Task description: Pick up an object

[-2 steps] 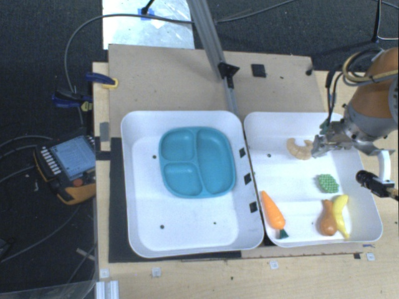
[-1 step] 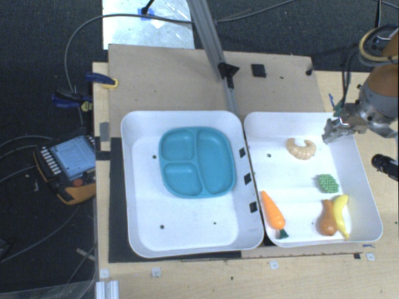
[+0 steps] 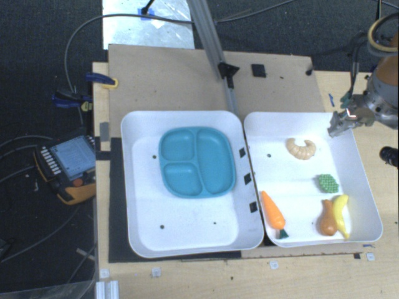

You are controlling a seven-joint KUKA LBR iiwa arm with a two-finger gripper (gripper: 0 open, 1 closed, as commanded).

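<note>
Camera view showed us nothing picked yet: the gripper (image 3: 341, 124) hovered above the right bin (image 3: 299, 232), its grip unreadable.

A robotics lab: a plain brown board bench (image 3: 187, 80) on dark carpet, loose black cables (image 3: 37, 161) and a handheld control pendant (image 3: 68, 167) beside its left edge.

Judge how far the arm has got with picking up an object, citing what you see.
Done: nothing lifted. The carrot, croissant, green piece and banana all lie in the right bin. In hand: the gripper hangs at that bin's far right rim. Left: descend, grasp, lift.
</note>
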